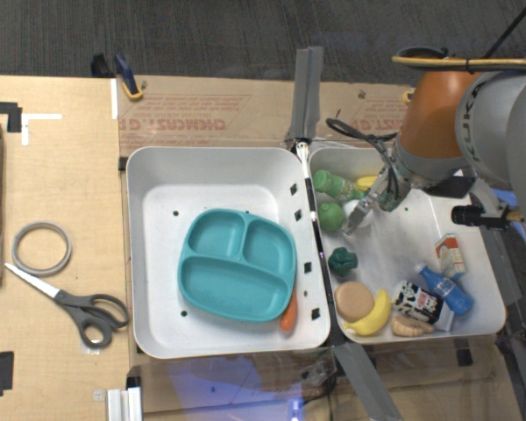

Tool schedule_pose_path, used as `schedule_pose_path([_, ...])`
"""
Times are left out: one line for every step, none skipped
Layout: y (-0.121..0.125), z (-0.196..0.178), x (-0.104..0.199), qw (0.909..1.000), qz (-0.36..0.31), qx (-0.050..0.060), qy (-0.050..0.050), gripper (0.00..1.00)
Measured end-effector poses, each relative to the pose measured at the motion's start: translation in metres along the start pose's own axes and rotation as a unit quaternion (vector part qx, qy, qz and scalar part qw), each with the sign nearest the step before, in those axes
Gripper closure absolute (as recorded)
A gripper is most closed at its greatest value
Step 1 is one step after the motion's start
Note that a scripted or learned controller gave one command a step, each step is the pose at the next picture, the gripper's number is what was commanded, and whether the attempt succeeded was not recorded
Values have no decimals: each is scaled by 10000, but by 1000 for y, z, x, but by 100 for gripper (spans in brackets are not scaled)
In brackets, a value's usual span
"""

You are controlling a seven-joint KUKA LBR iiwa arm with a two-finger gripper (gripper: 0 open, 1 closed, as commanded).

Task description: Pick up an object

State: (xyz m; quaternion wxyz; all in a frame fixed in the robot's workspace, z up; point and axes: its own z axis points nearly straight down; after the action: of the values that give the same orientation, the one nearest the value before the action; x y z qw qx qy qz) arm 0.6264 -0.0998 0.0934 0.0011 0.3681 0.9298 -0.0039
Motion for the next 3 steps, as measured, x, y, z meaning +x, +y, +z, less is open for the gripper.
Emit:
schedule_pose_path([7, 4, -13, 9990, 431, 37, 98, 0])
schedule_pose_path([5, 4, -17, 9834, 1810, 26, 75, 0])
schedule_pose_path([-115, 3, 55, 9781, 2080, -19, 35, 0])
